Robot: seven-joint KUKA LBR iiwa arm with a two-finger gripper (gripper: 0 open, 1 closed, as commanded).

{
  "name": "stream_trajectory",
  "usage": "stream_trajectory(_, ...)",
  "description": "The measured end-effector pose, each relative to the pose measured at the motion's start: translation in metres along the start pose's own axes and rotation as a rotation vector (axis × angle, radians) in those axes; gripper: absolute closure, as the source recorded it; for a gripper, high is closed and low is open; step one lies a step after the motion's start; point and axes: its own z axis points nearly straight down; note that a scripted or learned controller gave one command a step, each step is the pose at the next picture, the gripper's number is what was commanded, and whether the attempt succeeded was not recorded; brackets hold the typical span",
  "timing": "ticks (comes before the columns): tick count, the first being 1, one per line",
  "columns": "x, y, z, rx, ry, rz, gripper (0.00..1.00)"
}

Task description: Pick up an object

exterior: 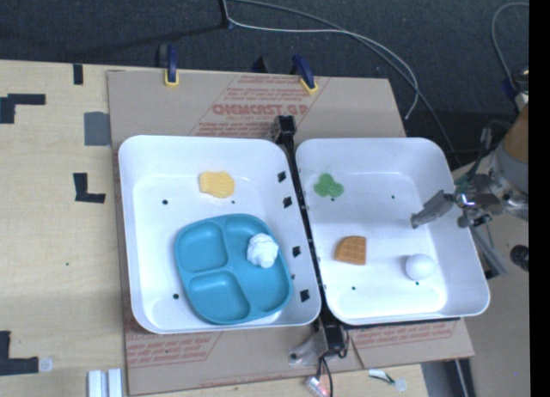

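The right bin [430, 156] holds a green leafy piece [327, 186] at its back left, a brown waffle-like piece [351, 250] near the middle, and a white ball [418, 266] at the front right. My gripper [449, 212] hangs over this bin's right side, above and behind the white ball. It is open and holds nothing. One grey finger [428, 212] sticks out to the left. In the left bin [137, 172], a yellow piece [216, 184] lies behind a blue divided plate [210, 288], and a white lump [263, 250] rests on that plate.
The two bins meet at a central rim [298, 215] with black clips. They rest on a cardboard sheet [249, 103] clamped at the back. A cable [344, 34] runs across the dark floor behind. Bare bin floor lies between the waffle piece and the gripper.
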Motion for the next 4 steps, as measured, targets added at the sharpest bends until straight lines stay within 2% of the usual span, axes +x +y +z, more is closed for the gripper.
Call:
stream_trajectory(1,0.005,0.000,0.043,0.003,0.001,-0.001,0.00)
stream_trajectory(2,0.008,-0.011,0.098,0.005,0.001,0.000,0.00)
stream_trajectory(3,0.009,-0.011,0.122,0.000,-0.001,0.000,0.00)
stream_trajectory(4,0.008,-0.010,0.110,-0.003,-0.002,0.000,1.00)
